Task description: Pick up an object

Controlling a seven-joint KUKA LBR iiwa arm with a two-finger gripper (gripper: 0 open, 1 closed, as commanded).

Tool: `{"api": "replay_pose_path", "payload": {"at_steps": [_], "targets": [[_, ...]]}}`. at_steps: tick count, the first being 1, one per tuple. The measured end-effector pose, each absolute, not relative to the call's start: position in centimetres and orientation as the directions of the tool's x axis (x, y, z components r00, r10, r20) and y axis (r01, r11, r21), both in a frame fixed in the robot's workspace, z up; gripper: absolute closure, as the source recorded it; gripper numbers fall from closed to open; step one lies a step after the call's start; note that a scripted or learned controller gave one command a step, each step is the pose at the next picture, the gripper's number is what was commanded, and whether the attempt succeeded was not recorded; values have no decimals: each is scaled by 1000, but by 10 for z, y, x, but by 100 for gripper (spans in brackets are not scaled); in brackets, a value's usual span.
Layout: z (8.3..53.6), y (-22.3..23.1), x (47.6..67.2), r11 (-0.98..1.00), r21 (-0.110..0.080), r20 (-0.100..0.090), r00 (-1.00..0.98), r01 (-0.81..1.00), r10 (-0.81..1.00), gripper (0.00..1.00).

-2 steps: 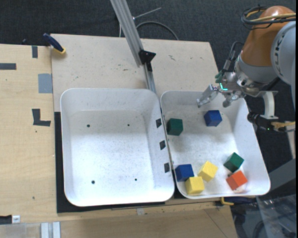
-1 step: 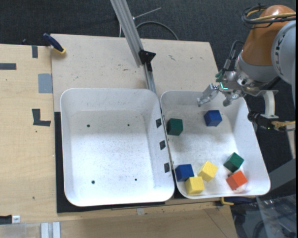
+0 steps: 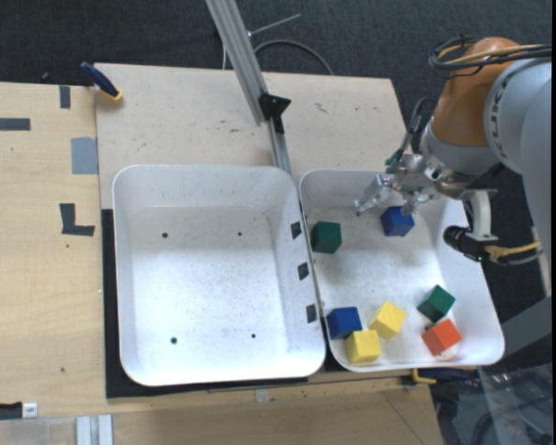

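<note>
The pincer (image 3: 396,193) hung over the right bin (image 3: 463,248), its fingers spread and pinching nothing. A blue block (image 3: 398,222) lay directly beneath, at the bin's far end. The other blocks lay well apart, nearer the front.

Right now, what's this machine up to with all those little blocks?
A grey robot arm reaches in from the right over the right-hand white bin. Its hand sits just above a blue cube near the bin's far end, apparently trying to pick it up; a firm hold isn't clear yet. A dark green cube lies nearby, and five more cubes, blue, yellow, green and orange-red, cluster at the near end.
</note>
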State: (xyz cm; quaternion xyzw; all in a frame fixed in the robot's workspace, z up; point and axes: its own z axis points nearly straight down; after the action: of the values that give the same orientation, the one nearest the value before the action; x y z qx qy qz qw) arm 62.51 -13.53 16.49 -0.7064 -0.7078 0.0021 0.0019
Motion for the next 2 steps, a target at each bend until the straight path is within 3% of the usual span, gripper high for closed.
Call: {"api": "replay_pose_path", "payload": {"at_steps": [1,2], "targets": [[120,-138,627,2,6,-2,-2,1000,1000,0],[90,-137,626,2,-4,-1,-2,1000,1000,0]]}}
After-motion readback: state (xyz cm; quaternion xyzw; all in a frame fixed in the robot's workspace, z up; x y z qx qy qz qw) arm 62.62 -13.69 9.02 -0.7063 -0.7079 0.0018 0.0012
